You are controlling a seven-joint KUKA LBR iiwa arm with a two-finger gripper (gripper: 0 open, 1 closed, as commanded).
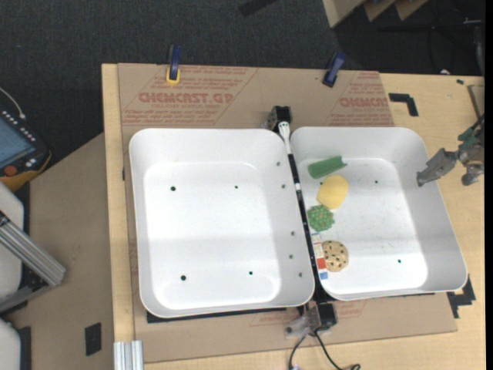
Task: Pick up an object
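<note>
The gripper (pixel 451 168) is at the right rim of the right bin (pixel 431 230), and whether its jaws are released or clenched, I cannot tell. Inside this bin, along its left wall, four things lie in a row: a green bar (pixel 326 166) farthest, then a lemon (pixel 333 192), a broccoli (pixel 320 218) and a cookie (pixel 333 255) nearest. The left bin (pixel 154 230) is just beside.

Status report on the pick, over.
End effector at right bin's right rim, holding nothing. Four items along that bin's left wall: green bar, yellow piece, green clump, cookie. Path unobstructed.
</note>
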